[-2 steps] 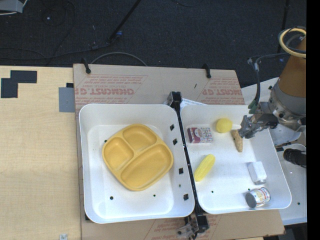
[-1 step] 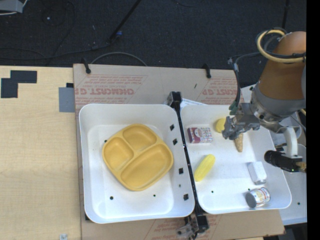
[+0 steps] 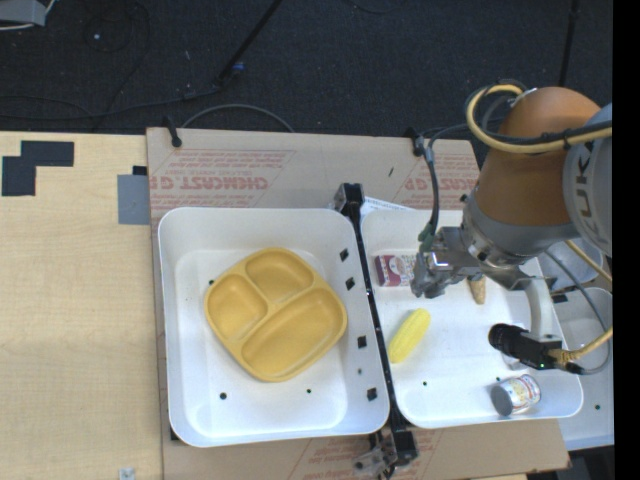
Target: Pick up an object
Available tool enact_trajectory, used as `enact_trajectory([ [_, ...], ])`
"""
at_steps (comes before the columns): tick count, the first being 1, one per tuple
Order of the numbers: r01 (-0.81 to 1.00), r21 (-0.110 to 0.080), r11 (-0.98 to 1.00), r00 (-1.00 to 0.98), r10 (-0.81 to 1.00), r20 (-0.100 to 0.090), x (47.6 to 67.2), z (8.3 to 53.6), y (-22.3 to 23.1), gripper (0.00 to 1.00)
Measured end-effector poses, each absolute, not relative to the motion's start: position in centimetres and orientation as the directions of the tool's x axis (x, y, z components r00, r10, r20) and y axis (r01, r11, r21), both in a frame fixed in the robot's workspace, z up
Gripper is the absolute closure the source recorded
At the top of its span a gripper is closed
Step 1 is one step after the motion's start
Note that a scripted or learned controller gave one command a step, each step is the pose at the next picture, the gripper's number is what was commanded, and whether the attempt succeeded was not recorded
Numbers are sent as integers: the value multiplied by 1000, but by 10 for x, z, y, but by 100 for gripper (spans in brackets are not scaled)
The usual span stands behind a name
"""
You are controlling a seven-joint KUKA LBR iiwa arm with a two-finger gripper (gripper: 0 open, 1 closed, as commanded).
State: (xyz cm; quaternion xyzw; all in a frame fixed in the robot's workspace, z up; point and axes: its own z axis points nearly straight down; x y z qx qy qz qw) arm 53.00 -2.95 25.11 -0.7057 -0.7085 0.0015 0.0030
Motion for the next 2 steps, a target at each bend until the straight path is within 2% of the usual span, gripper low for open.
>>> enact_trajectory([
  [2, 1000, -6, 4, -4, 1000, 1, 509, 221, 72, 100],
])
